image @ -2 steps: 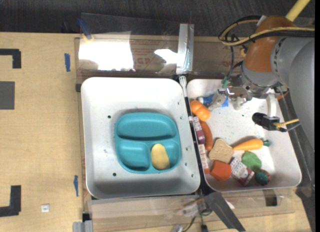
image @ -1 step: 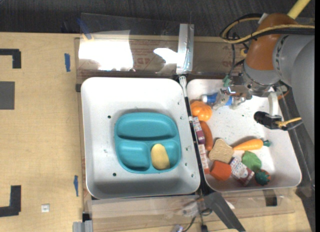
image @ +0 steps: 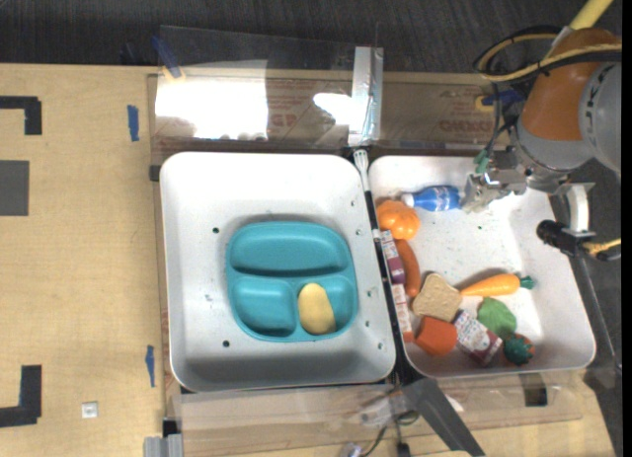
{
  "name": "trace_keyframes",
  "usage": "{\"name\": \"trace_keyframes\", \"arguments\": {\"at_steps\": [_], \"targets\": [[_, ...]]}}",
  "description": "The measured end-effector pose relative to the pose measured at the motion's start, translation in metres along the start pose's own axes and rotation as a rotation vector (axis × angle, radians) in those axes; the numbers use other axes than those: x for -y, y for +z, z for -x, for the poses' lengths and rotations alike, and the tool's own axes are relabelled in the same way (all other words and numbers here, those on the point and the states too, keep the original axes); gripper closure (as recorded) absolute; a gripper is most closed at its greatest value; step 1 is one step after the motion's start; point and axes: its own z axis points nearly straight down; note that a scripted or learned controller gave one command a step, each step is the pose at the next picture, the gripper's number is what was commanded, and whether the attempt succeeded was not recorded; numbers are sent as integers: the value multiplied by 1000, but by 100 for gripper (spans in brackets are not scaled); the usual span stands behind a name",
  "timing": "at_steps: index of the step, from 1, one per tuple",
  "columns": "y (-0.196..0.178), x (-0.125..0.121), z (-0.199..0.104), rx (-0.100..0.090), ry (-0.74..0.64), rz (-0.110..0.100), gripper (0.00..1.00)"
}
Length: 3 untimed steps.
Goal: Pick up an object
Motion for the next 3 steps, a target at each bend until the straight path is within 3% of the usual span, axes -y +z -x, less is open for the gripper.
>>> {"name": "trace_keyframes", "arguments": {"at_steps": [1, 2, 3], "targets": [[26, 28, 2, -2, 161, 1, 100], [27, 28, 2, -3, 162, 0, 0], [27, 77, -5, -1, 78, 4, 0]]}}
